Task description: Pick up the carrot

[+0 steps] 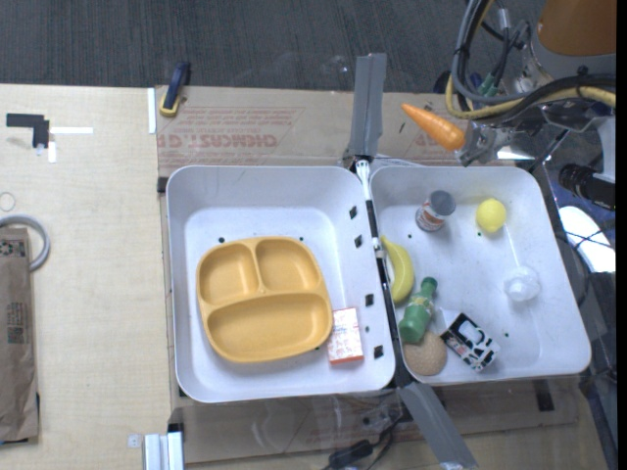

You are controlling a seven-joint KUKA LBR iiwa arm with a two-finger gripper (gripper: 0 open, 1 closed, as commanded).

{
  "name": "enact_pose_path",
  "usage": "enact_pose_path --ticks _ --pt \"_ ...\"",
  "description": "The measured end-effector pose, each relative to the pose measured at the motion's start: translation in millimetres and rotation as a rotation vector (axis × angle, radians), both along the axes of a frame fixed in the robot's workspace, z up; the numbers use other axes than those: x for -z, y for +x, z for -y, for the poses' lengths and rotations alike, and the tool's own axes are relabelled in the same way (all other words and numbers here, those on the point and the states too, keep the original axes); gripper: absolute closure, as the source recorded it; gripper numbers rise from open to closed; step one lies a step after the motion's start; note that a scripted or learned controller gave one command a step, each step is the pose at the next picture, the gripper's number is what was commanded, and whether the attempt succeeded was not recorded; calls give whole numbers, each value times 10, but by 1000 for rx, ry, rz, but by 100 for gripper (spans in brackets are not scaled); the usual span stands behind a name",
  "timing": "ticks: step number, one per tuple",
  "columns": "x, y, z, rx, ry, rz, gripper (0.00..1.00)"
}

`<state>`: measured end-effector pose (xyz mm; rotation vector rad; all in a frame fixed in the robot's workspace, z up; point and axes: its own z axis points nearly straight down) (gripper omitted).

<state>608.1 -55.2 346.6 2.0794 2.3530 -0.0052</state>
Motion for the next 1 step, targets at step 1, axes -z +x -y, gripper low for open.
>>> enact_pose_path --ticks 1 --pt "789 -780 -453 -93 1 -4 100"
